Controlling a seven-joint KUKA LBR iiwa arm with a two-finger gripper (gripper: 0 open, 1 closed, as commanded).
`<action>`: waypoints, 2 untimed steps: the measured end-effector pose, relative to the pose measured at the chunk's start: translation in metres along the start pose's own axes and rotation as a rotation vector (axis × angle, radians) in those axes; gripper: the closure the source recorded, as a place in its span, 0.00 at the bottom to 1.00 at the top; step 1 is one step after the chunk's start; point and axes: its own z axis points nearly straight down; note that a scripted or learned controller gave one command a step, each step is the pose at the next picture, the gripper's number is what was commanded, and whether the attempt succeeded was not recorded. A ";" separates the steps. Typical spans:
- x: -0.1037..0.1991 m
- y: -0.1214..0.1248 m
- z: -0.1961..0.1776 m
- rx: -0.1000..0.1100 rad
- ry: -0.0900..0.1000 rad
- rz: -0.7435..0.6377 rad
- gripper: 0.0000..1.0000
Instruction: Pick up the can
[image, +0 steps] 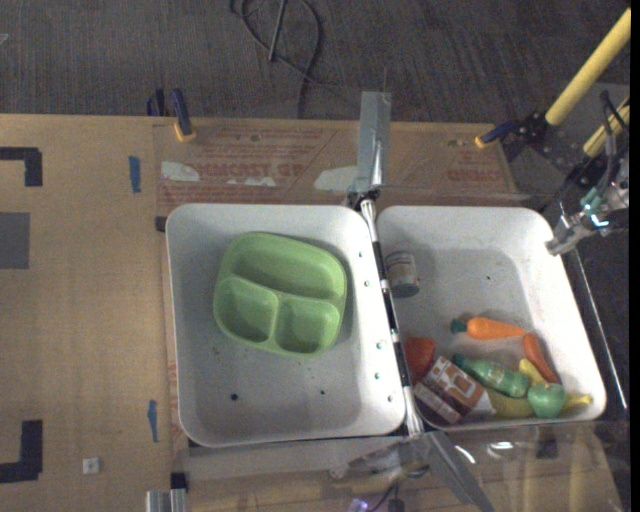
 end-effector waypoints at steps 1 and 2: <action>-0.015 0.075 -0.080 -0.003 -0.002 0.041 1.00; -0.014 0.073 -0.149 -0.006 -0.005 -0.254 1.00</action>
